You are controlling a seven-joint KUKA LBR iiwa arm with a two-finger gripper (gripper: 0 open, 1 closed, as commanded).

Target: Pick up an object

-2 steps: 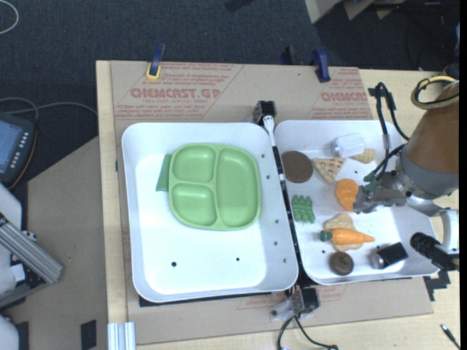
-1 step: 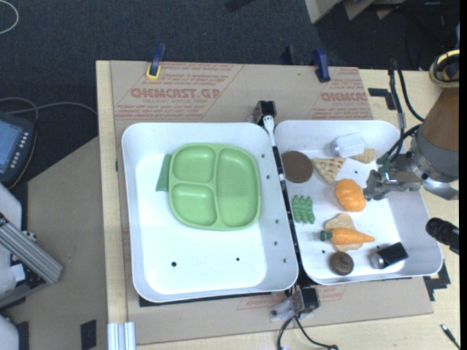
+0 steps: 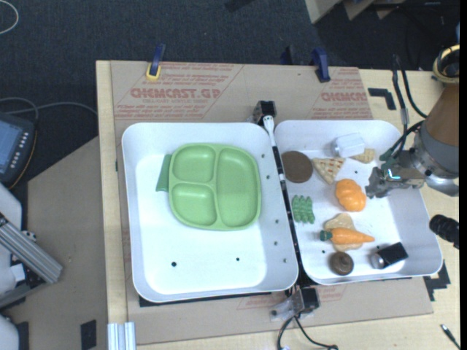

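My gripper (image 3: pixel 381 181) hangs low over the right side of the right bin (image 3: pixel 416 217), just right of an orange fruit (image 3: pixel 350 195) and apart from it. The same bin holds a brown round cookie (image 3: pixel 297 166), a waffle-patterned wedge (image 3: pixel 330 168), a white block (image 3: pixel 349 145), a green leafy piece (image 3: pixel 303 208), a carrot (image 3: pixel 352 237), a dark brown doughnut (image 3: pixel 341 262) and a black block (image 3: pixel 388 255). Nothing shows in the gripper's grasp.
A green divided plate (image 3: pixel 215 186) lies in the left bin (image 3: pixel 146 261). The ridge between the two bins (image 3: pixel 281 195) runs down the middle. The grey arm with its orange band (image 3: pixel 445 133) comes in over the right bin's right rim.
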